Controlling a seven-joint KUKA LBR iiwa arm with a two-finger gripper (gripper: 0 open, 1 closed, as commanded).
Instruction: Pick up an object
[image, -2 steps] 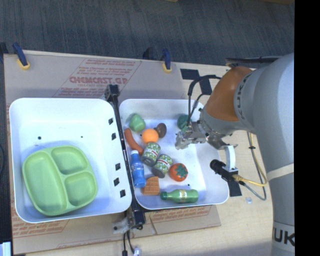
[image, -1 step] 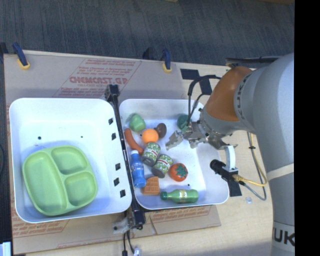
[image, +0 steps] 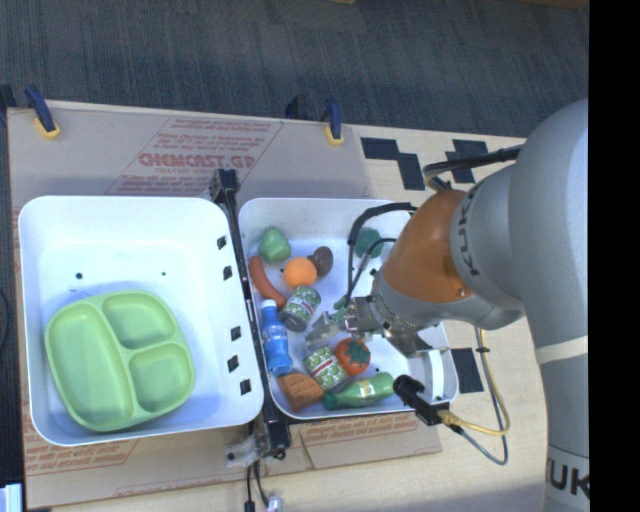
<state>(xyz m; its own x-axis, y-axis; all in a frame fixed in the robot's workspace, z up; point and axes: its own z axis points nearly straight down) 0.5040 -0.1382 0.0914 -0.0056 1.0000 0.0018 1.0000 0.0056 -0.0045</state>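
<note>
My gripper hangs low in the middle of the right bin, reaching in from the right under the orange wrist band. Just left of it lies a small tin can. A red tomato sits right below it, next to a green-labelled can. An orange lies above the tin can. I see nothing held in the gripper.
The right bin also holds a blue bottle, a red sausage, a green pepper, a brown fruit, a brown block and a green bottle. A green divided plate lies in the left bin.
</note>
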